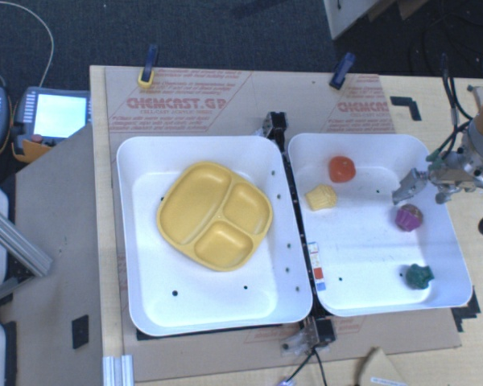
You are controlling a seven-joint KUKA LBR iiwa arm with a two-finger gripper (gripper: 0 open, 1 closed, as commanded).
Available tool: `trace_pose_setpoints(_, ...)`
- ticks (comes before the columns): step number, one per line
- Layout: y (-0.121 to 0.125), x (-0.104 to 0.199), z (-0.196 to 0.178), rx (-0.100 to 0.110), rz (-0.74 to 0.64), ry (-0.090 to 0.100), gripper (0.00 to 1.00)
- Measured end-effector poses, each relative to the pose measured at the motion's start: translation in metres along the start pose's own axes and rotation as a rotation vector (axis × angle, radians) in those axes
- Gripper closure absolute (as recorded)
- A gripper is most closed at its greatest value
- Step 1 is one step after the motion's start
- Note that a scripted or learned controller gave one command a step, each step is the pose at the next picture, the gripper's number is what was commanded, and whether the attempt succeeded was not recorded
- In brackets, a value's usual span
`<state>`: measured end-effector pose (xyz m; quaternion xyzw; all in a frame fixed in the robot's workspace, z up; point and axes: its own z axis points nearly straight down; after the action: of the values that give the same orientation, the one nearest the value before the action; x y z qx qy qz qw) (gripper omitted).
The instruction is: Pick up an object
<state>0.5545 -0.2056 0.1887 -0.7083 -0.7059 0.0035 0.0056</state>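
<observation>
The right bin (362, 292) holds several small objects: an orange ball (342, 168), a pale yellow block (321, 197), a purple lumpy object (409, 217) and a dark green object (419, 276). My gripper (424, 192) reaches in from the right over the bin's far right side. It hangs just above and slightly behind the purple object. Its two fingers stand spread apart, open, with nothing between them.
The left bin (145, 296) holds a yellow divided plate (215, 215). A black clamp and a label strip run along the seam between the bins. Cables hang at the right near the arm.
</observation>
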Motion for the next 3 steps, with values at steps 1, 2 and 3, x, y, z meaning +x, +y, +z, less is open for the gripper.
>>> trace_pose_setpoints(1, 0.003, 0.0, -0.007, -0.013, -0.004, -0.004, 0.0)
trace_pose_setpoints(2, 0.003, 0.004, 0.036, -0.008, -0.004, -0.001, 0.0)
trace_pose_setpoints(3, 0.014, 0.01, 0.079, -0.031, -0.005, -0.014, 0.0)
